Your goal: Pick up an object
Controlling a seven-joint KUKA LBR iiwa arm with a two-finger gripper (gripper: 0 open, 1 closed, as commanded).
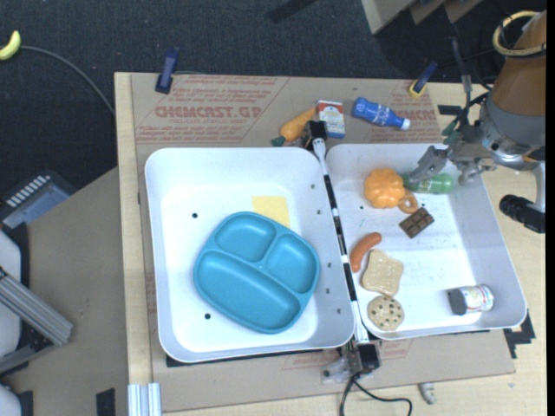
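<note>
We are looking down on 2 white bins. The left bin point(165, 189) is holding a blue divided plate point(254, 269) with a yellow slice point(271, 206) at its 12 o'clock. In the right bin point(499, 241) a sausage point(364, 250), toast point(381, 273) and cookie point(384, 312) are lying at 7 o'clock, a can point(471, 299) at 5 o'clock. The orange toy point(386, 188) and chocolate piece point(416, 223) are crowding the green bottle point(436, 183) at 12 o'clock. The gripper point(440, 165) is hovering there; its jaws appear released, grasping nothing.
</note>
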